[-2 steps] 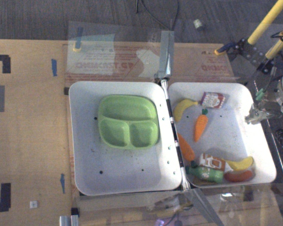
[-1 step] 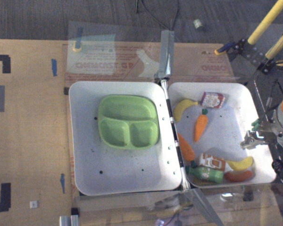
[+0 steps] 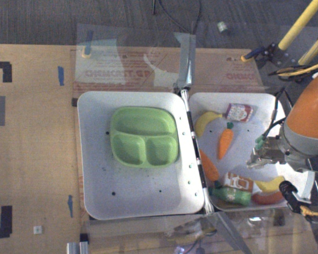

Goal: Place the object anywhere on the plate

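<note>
We see two shallow white bins side by side on a tan surface (image 3: 32, 157). The left bin (image 3: 95, 194) holds a light green plastic plate (image 3: 144, 136) with three compartments, one wide above and two smaller below; nothing lies on it.

The right bin (image 3: 265, 102) carries the toy food: a yellow banana-like piece (image 3: 205, 121) at its upper left, an orange carrot with a green top (image 3: 226, 141) just below it, a small red-and-white packet (image 3: 239, 112) whose printing is too small for us to read, an orange piece (image 3: 208, 166) along the divider, a small orange-and-white carton (image 3: 238, 181), a green bottle-like item (image 3: 231, 196) lying on its side, a second yellow piece (image 3: 270, 183) and a red one (image 3: 267, 198).

The hand (image 3: 265, 155) hangs over the right bin's right part, near the carton. We cannot tell whether it is released or clenched, and we see nothing in it.

Reddish mirrored lettering on the cardboard above the bins is unreadable.
</note>
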Controlling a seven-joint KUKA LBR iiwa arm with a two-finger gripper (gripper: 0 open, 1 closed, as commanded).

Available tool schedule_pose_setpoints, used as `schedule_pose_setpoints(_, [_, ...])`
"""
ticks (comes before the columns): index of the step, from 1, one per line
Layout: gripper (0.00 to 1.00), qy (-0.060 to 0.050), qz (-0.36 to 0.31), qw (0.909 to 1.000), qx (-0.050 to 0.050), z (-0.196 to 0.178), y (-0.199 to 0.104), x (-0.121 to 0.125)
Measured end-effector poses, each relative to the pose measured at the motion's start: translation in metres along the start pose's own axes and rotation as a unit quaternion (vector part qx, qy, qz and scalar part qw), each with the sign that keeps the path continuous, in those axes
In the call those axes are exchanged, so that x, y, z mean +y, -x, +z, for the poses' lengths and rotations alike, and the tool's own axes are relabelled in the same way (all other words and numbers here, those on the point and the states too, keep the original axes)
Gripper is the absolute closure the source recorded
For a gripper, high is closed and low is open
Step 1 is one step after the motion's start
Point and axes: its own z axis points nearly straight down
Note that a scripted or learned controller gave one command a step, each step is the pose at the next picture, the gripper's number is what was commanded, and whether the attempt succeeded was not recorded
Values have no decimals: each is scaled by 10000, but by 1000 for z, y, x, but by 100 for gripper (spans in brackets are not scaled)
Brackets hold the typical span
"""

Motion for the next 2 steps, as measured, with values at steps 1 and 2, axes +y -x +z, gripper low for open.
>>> schedule_pose_setpoints(1, [100, 7, 59, 10000, -5, -22, -91, -9])
schedule_pose_setpoints(2, [100, 10, -200, 9998, -9, -16, -168, 46])
